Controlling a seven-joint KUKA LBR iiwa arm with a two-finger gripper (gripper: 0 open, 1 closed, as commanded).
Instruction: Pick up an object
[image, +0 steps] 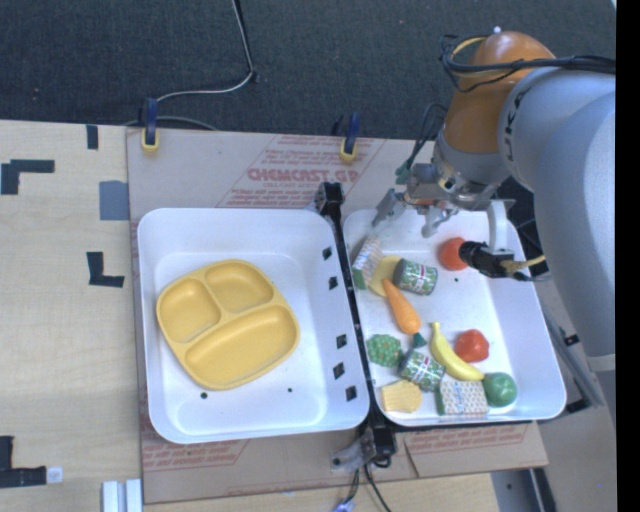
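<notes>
Hovering over the far end of the right bin (530, 330), my gripper (412, 215) hangs with its two fingers spread apart and nothing between them. Just below it in the camera view lie a green can (417, 277) and an orange carrot (402, 308); a red tomato (453, 253) sits just to its right. Farther toward the near rim from the gripper I see a yellow banana (452, 356), a second red piece (472, 345), a broccoli floret (383, 349) and a green pepper (499, 388). Well to the gripper's left, the left bin (165, 230) carries a yellow divided plate (228, 322).
</notes>
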